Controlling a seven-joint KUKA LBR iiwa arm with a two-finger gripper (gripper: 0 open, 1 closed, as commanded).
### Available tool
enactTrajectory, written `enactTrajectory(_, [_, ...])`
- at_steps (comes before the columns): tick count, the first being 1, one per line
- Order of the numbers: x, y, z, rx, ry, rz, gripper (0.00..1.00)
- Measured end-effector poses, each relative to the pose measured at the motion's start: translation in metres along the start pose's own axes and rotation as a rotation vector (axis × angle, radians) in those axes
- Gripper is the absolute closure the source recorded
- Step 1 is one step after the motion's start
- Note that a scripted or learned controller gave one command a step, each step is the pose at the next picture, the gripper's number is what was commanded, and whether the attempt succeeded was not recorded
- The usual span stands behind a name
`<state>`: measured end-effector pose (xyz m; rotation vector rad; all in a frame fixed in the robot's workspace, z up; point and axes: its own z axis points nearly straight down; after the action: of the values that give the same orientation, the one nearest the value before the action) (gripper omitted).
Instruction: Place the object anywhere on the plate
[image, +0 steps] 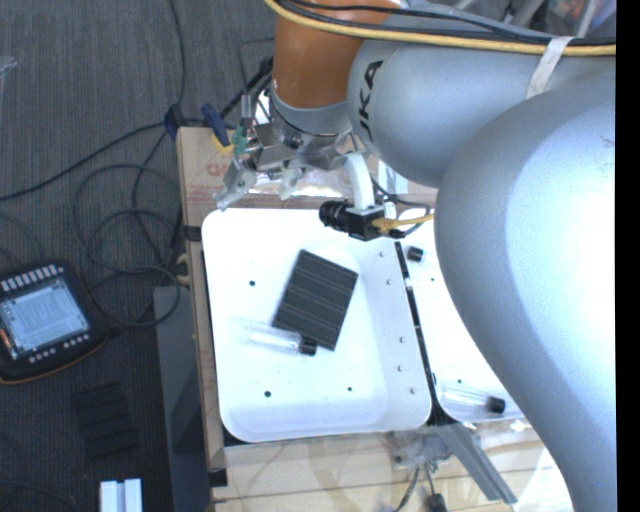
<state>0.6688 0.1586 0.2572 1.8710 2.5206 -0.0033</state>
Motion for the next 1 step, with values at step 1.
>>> enactTrajectory(1, [0.0641, 0.0177, 0.0477, 0.004, 0.002, 0.004, 0.0])
